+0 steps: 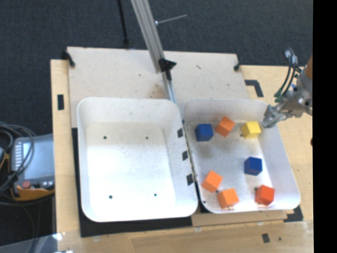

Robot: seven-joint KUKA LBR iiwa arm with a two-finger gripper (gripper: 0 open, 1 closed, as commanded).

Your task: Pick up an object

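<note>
Seven cubes in right bin [284, 157], claw [267, 119] beside yellow cube [251, 129]

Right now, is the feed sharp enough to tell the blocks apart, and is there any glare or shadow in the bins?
In the camera view the picture is soft but usable: the yellow block and both blue blocks read clearly; the left bin looks bright, without hard glare; the blocks cast faint shadows; the gripper at the right bin's rim is blurred.

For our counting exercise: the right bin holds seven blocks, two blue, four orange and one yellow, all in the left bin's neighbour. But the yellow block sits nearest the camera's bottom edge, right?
Not quite. The camera view shows the yellow block near the top of the right bin.
</note>
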